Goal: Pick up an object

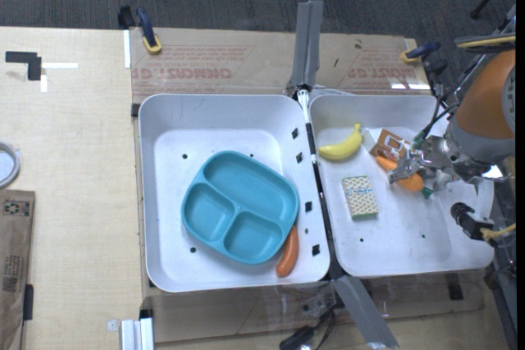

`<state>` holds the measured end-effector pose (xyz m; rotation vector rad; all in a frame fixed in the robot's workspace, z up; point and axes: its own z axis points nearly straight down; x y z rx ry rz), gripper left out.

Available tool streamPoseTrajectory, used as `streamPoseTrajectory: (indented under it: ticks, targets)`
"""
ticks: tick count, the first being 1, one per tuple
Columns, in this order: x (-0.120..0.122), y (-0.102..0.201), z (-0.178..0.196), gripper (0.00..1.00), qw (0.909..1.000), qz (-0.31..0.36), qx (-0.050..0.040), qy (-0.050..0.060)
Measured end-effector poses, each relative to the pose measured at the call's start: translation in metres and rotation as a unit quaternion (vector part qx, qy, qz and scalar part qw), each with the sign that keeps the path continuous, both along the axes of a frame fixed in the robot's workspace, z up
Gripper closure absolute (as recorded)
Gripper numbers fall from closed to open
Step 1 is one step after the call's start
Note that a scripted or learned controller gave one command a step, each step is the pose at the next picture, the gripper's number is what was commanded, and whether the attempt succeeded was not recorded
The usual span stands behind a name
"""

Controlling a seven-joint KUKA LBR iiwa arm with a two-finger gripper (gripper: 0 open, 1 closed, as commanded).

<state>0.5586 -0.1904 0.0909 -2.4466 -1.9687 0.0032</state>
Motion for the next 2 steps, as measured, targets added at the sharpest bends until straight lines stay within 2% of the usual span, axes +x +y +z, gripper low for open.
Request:
streamPoseTrajectory:
  ticks: [1, 2]
  targets:
    - [0.0, 0.0, 0.009, 1.0, 1.0, 0.001, -0.0001, 0.001]
    - [-0.004, 0.074, 0.101, 1.0, 0.9993, 0.037, 0.0, 0.0]
